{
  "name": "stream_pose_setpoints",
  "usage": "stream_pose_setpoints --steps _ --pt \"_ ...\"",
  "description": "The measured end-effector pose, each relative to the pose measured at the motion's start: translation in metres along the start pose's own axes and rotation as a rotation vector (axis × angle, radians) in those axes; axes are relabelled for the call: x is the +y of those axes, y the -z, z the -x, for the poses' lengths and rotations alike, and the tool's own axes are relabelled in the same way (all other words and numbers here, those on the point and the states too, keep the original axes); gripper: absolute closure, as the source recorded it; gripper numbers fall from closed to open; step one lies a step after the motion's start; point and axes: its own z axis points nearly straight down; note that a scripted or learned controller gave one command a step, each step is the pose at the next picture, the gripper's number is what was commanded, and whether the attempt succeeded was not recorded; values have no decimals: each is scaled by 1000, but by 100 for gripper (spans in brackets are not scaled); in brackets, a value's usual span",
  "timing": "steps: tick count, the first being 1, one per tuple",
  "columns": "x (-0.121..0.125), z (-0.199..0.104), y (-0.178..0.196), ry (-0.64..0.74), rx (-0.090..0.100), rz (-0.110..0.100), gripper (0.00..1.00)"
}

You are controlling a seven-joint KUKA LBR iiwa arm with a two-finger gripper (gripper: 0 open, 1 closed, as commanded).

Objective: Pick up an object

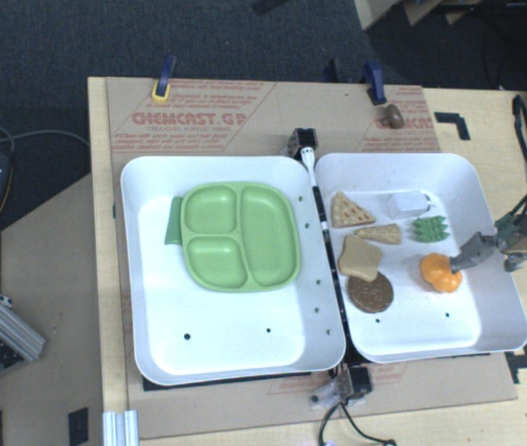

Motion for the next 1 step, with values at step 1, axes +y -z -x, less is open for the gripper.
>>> stream_pose_setpoints --steps 1 --pt "2 0 5 3 -3 10 0"
